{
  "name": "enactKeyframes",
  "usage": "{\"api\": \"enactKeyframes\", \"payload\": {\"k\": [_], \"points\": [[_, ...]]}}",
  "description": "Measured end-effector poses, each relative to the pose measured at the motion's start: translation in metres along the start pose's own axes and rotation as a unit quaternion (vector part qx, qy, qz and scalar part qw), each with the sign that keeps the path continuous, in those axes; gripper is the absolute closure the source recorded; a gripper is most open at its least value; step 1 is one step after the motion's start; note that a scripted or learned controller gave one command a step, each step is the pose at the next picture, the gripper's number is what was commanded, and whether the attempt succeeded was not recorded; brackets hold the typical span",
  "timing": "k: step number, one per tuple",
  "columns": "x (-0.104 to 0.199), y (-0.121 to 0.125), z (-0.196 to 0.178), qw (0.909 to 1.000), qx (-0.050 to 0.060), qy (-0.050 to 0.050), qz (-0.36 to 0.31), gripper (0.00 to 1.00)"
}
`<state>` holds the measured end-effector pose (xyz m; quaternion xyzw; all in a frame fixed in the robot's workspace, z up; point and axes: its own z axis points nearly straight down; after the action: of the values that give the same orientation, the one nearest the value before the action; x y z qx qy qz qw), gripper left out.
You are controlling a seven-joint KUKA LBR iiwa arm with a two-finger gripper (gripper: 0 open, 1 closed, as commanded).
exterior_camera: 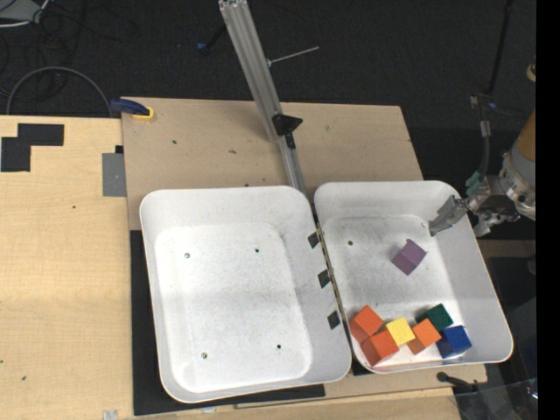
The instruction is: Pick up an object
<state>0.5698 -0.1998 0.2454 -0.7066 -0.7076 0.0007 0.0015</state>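
Two shallow white bins side by side on a wooden bench, left bin bare inside, right bin holding all the blocks. Purple block alone near the middle of the right bin, tilted, well apart from the rest. Cluster of blocks down at 6 o'clock in the right bin, against the near wall: two orange-red blocks and touching at the cluster's 9 o'clock side, a yellow block just beside them, a smaller orange block next along, a green block at the cluster's 1 o'clock, a blue block at its 3 o'clock end. Gripper reaching in from 3 o'clock, over the right bin's far right edge, at about 1 o'clock from the purple block and apart from it; nothing seen between the fingers; cannot tell how wide the gap stands. Grey slanted metal rail running from 12 o'clock down to the seam between the bins. Small blue-and-yellow clamp at the bench's far left corner.
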Motion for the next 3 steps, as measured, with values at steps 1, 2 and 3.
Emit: {"api": "enactKeyframes", "payload": {"k": [1, 2, 3], "points": [[0.067, 0.050, 0.113, 1.0000, 0.003, 0.002, -0.002, 0.00], [0.064, 0.051, 0.098, 1.0000, 0.000, 0.000, -0.001, 1.00], [0.064, 0.050, 0.098, 1.0000, 0.001, 0.000, -0.001, 0.00]]}}
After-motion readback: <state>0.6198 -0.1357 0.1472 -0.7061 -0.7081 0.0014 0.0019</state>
